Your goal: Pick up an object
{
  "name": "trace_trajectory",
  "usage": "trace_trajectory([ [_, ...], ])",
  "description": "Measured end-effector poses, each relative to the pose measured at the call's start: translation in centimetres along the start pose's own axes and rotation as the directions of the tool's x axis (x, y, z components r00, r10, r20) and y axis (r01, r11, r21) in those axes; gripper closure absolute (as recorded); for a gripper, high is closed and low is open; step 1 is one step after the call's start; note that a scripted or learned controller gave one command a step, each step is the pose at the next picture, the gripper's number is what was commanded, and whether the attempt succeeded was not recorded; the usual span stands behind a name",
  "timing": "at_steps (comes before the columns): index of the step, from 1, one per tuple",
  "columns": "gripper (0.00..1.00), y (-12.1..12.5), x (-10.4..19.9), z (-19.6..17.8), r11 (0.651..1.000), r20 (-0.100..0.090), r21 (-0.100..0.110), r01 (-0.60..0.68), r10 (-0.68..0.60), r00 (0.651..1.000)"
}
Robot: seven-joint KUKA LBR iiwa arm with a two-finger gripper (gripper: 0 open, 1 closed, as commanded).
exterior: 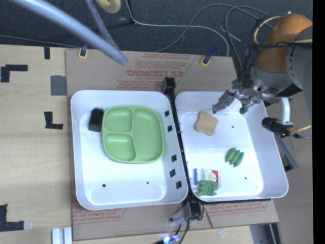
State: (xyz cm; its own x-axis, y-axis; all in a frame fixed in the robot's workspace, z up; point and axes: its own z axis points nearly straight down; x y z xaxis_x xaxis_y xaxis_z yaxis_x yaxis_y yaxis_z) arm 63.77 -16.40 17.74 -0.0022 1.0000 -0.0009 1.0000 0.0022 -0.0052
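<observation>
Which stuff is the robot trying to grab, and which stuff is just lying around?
For the job:
- claw, open, above the right bin
- tan biscuit-like piece, nearest the claw
- green pod-like toy
- small packet by the near rim

Just lying about:
- green divided plate in the left bin
- black block beside the plate

A flat sheet of brown cardboard with red printing (152, 70) lies on the pale wooden desk (30, 151) under two shallow white plastic bins, the left bin (81, 177) and the right bin (269, 172), which sit side by side and are joined by a row of black clips (175, 146). Thin dark cables (203, 19) loop over the dark floor beyond the desk. Black tape marks (50, 121) dot the desk's left part.
</observation>
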Motion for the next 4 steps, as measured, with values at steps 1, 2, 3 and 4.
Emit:
trace_trajectory([
  [1,0.00,0.4,0.8,6.0,1.000,0.000,0.001,0.000,0.000,1.000],
  [2,1.00,0.5,0.8,4.6,1.000,0.000,-0.003,0.001,-0.001,1.000],
  [3,1.00,0.4,1.9,-0.3,1.000,-0.001,-0.006,-0.001,0.001,1.000],
  [4,1.00,0.4,1.9,-3.5,1.000,-0.001,-0.007,-0.001,0.001,1.000],
])
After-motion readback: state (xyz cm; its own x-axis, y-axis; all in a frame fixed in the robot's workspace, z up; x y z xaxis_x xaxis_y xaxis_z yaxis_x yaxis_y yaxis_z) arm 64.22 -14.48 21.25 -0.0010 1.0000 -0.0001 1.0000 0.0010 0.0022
